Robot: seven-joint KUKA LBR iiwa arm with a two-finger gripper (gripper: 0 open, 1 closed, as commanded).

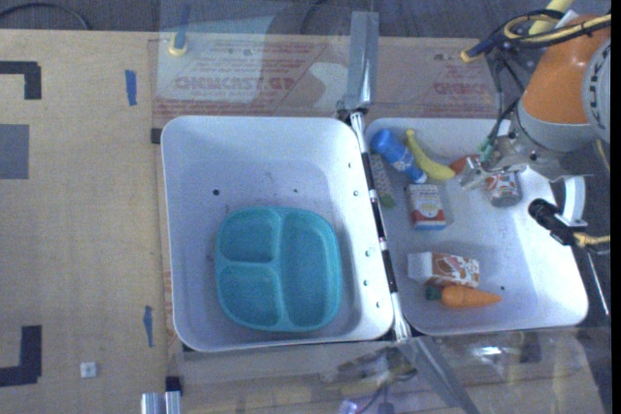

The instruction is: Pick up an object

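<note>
The right bin (529, 257) holds several small items. A blue bottle (396, 153) and a yellow banana (430, 160) lie at its far left. A red and white box (427, 207) sits just below them. Nearer the front lie a white and red carton (446, 268) and an orange carrot (469, 297). My gripper (490, 175) hangs low over the bin's far right part, just right of the banana's tip. A small red and white thing (505, 188) sits right at the gripper, and I cannot make out whether it is held.
A teal divided plate (278, 268) lies in the left bin (194, 170). The arm's orange band (558, 87) and its cables loom over the right bin's far right corner. A black part (551, 219) sticks out over that bin's right rim.
</note>
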